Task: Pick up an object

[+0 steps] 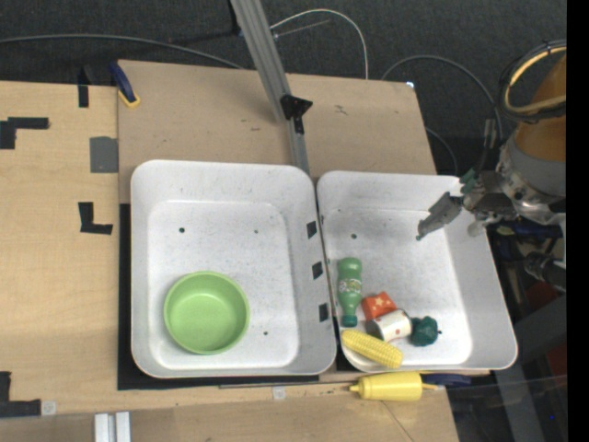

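Observation:
The right bin holds several small toys near its front. A green bottle lies beside the divider. To its right sit an orange and white block and a small dark green object. A yellow corn cob rests against the front wall. My gripper hangs over the back right part of this bin, well behind the toys and apart from them. Nothing shows in its grasp.
A green bowl sits in the front left of the left bin. A yellow bottle lies on the bench just outside the right bin's front edge. A grey pole slants up from between the bins.

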### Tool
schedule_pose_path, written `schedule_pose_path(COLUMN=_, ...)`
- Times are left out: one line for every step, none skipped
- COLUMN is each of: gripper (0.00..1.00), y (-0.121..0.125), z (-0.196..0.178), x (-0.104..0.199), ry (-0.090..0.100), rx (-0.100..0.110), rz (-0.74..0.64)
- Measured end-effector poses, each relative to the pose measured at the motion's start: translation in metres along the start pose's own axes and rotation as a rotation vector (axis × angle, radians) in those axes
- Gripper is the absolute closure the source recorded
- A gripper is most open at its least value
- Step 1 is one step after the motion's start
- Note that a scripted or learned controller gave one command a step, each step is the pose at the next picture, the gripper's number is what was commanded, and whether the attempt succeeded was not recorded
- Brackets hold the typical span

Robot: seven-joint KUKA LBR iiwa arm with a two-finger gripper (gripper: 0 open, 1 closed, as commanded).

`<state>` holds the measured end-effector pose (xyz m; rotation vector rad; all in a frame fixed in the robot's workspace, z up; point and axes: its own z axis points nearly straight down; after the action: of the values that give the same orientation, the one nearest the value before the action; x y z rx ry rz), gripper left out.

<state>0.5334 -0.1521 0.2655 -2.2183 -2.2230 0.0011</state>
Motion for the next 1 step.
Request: schedule_pose_path(gripper=0.0, y=-0.0001, z=0.0, x=-0.0001, ry=0.0, rx=0.0, rz=0.0)
